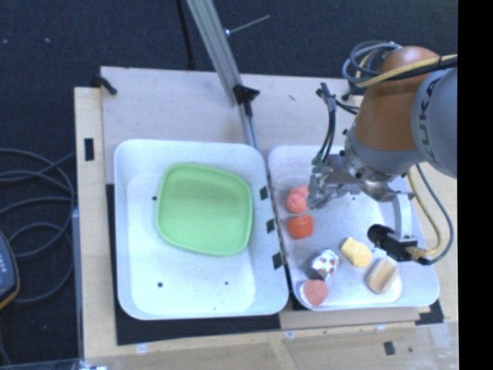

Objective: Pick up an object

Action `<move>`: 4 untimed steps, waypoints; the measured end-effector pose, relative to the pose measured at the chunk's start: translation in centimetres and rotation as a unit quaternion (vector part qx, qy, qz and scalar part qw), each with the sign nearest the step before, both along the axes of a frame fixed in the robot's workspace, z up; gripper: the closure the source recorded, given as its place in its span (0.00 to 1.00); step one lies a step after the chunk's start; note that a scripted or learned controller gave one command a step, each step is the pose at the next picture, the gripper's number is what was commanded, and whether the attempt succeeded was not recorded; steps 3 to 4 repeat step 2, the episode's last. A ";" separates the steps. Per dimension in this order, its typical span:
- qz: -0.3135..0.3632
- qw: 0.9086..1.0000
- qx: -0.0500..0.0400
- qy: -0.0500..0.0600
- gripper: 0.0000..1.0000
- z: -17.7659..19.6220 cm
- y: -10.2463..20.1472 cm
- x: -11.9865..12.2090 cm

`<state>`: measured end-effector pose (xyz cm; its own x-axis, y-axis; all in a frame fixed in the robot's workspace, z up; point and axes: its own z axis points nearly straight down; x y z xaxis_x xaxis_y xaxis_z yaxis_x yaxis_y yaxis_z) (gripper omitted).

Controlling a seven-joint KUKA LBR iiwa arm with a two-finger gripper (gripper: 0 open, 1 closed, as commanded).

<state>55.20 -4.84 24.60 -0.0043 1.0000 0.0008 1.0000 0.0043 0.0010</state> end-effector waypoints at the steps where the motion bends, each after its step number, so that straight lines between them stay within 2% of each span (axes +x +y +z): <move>1: 0.000 1.000 0.000 0.000 1.00 0.5 4.4 1.9; 2: 0.000 1.000 0.000 0.001 1.00 -0.4 9.9 2.3; 4: 0.000 1.000 0.000 0.001 1.00 -0.4 9.9 2.3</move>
